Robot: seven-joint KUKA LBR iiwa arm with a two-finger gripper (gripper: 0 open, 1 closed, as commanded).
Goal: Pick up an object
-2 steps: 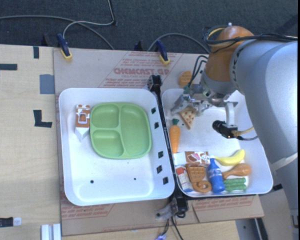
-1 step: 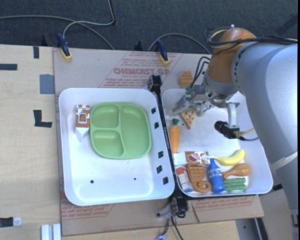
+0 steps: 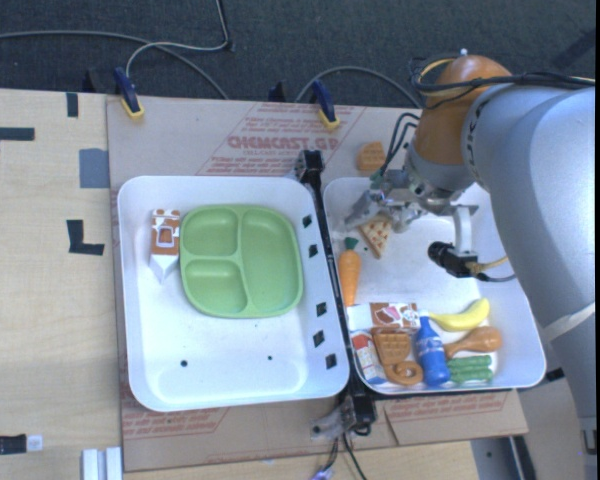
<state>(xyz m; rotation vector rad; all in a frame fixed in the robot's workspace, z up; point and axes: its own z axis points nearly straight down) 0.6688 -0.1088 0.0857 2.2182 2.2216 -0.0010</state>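
My gripper [image 3: 379, 216] is low in the far left part of the right bin [image 3: 500, 268], open, with its grey fingers spread. A tan waffle piece [image 3: 376, 237] lies just below the fingertips, touching or nearly touching them, and is not lifted. An orange carrot [image 3: 349, 274] lies beside the bin's left wall. Near the front are a yellow banana [image 3: 462, 316], a chicken drumstick [image 3: 472, 341], a blue bottle [image 3: 431, 354], a green piece [image 3: 470, 370], a pretzel [image 3: 395, 354], a red-and-white packet [image 3: 363, 356] and a small printed box [image 3: 393, 314].
The left bin [image 3: 220, 368] holds a green divided plate [image 3: 242, 260] and a small carton [image 3: 164, 241] at its left side. An orange toy [image 3: 371, 155] lies on the cardboard behind the right bin. The arm's grey bulk [image 3: 540, 168] covers the right side.
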